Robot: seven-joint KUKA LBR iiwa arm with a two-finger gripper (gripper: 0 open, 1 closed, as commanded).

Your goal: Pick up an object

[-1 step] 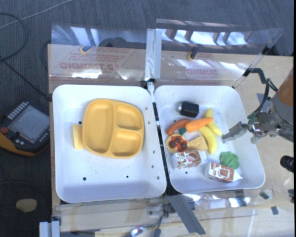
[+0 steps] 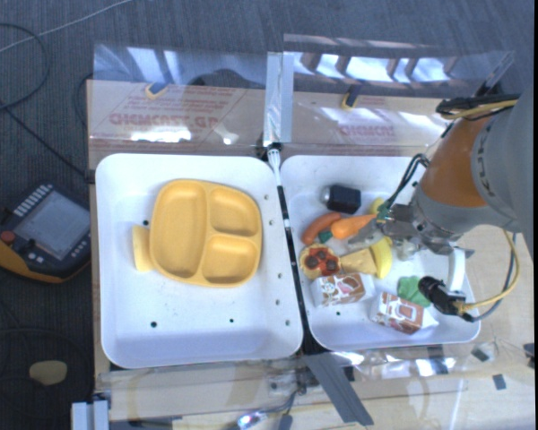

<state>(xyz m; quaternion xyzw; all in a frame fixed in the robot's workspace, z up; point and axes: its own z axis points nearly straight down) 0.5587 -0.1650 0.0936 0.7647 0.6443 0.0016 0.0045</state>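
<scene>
The right bin holds several toy foods: an orange carrot, a red-orange piece, a pizza slice, a yellow banana, a black block, a green piece and two small printed cartons. My gripper hangs low over the middle of this bin, at the carrot's right end and just above the banana. The grey arm with its orange band comes in from the right and hides the bin's right side. I see nothing lifted.
The left bin carries a yellow divided plate with a pale yellow piece at its left edge. Clear plastic walls stand behind both bins. A handheld controller lies on the floor at far left.
</scene>
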